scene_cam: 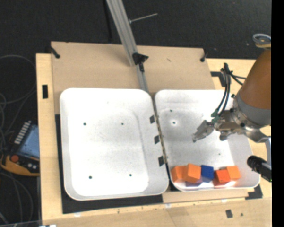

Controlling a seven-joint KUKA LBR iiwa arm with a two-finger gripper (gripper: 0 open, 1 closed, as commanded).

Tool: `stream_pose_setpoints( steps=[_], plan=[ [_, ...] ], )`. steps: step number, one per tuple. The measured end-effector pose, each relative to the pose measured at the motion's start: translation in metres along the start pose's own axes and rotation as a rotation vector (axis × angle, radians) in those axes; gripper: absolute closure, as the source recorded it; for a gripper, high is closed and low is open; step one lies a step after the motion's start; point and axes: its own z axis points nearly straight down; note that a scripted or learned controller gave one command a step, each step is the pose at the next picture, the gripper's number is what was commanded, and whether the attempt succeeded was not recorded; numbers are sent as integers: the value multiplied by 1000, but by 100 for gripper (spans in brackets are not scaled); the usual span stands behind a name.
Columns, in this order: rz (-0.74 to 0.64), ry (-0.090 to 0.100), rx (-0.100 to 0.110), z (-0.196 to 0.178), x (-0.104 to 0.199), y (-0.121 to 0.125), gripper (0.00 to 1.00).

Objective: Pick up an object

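Jaws hang over the right bin, and I cannot tell whether they're apart or together. Nothing between them. The blocks, orange, blue, orange, sit packed along the bin's near wall. Risk: they're touching, so a descent could wedge on a neighbour or clip the wall.

I see the gripper over the right bin; orange blocks and a blue block line its near wall.
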Motion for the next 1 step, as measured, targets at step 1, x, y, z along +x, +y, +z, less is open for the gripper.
stream_pose_setpoints(
  steps=[1],
  plan=[
    [9,0,13,44,-45,4,0]
  ],
)
